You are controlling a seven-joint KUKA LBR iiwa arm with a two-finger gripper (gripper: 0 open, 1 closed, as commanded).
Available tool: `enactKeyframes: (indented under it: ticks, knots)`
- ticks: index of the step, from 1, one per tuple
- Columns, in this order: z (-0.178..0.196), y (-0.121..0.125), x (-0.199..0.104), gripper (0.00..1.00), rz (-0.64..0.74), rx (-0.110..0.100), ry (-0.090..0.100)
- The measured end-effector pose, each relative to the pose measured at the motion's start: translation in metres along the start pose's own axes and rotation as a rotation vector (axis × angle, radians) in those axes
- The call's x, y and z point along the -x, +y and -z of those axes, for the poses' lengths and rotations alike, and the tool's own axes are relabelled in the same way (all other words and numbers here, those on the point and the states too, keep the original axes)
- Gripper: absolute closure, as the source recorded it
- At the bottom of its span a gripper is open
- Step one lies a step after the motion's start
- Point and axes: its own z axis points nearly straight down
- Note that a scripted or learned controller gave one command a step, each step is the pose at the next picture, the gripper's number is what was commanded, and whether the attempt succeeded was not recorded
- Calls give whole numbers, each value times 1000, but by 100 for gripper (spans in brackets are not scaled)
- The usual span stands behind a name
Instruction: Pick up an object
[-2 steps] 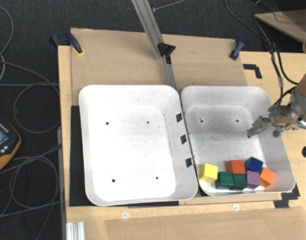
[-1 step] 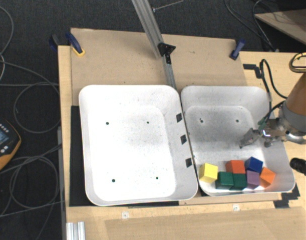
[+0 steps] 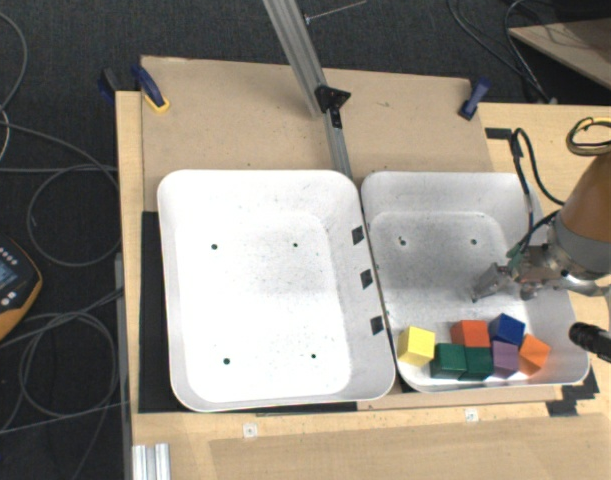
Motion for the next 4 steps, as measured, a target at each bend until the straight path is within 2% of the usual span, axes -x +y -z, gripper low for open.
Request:
enactKeyframes:
  ticks: [1, 2, 4]
  knots:
    - [13, 2, 0, 100, 1, 6, -1]
    - [68, 14, -2, 100, 2, 12, -5]
    - [171, 17, -12, 100, 3, 13, -5]
